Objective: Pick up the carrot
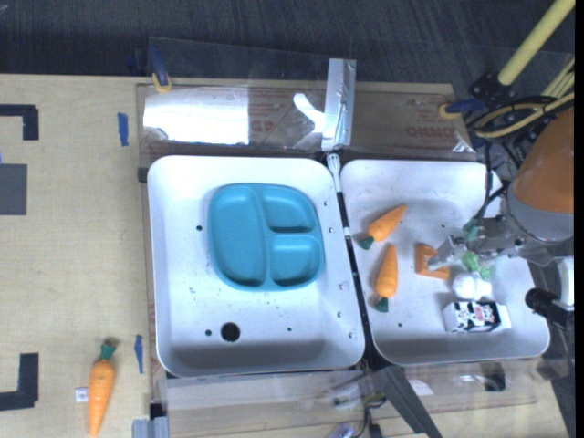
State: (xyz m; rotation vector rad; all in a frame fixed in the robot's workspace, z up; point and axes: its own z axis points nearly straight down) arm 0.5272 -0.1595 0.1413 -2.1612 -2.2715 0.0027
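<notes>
Two carrots lie in the right bin [520, 336]. One carrot [386, 224] slants near the bin's upper left, and the other carrot [387, 275] lies nearly upright just below it. My gripper [467, 245] hangs low over the right half of this bin, to the right of both carrots and apart from them. It is right beside a small orange piece [426, 261] and a green and white item [470, 276]. The arm's grey wrist and orange band [547, 176] come in from the right edge.
A black-and-white patterned block [474, 316] lies in the right bin's lower right. The left bin [173, 245] holds a blue compartment plate [266, 235] and a small dark disc [230, 332]. A third carrot [100, 386] lies on the bench outside the bins, at lower left.
</notes>
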